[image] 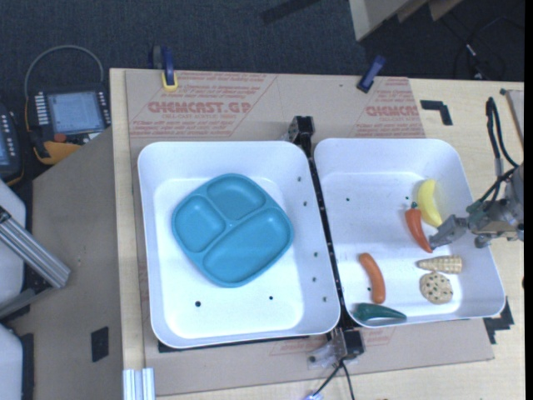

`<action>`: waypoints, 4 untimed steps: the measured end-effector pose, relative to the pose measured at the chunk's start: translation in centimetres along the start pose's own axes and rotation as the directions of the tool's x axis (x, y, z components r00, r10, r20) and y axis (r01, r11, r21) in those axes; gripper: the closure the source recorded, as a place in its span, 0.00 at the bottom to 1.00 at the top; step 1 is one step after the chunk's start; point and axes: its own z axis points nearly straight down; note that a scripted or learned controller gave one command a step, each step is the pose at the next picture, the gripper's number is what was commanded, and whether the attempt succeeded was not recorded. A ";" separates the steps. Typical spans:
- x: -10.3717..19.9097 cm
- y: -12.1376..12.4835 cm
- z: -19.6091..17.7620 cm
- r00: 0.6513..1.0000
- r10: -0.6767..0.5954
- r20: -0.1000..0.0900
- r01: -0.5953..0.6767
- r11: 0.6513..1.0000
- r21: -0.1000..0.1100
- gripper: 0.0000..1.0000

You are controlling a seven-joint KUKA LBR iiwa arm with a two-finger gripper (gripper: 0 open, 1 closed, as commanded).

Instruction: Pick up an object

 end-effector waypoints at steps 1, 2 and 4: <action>0.2 -0.3 4.3 1.000 0.000 -0.003 0.000 1.000 0.005 0.00; 0.7 0.4 8.6 1.000 0.000 0.002 0.000 1.000 -0.003 0.00; 0.2 1.2 8.6 1.000 0.000 0.015 0.000 1.000 -0.028 1.00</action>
